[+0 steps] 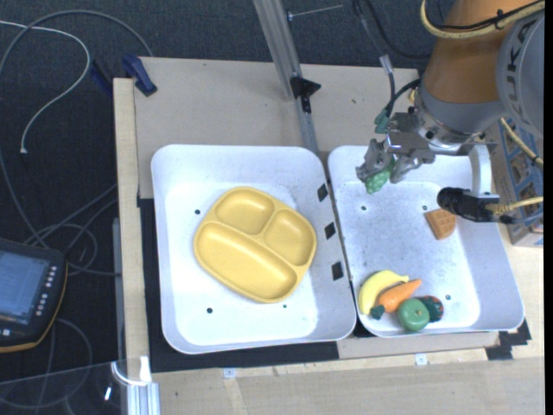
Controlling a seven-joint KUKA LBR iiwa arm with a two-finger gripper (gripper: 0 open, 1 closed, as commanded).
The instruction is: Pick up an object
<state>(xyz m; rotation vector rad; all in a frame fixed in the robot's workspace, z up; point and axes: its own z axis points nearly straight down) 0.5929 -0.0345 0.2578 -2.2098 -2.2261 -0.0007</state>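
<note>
Above the right bin [484, 258], a small green object [377, 181] clamped between the gripper [381, 173] fingers.

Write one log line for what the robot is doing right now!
gripper: shut on small green object, raised over right bin | banana, carrot in bin | yellow plate in left bin

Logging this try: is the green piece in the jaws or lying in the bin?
In the jaws: the green piece sits between the gripper's tips, above the right bin.

Yellow divided plate [255, 244] in left bin [173, 232]; tablet [26, 292] at lower left; blue clamp [138, 74] on desk [216, 102] corner, upper left.
</note>
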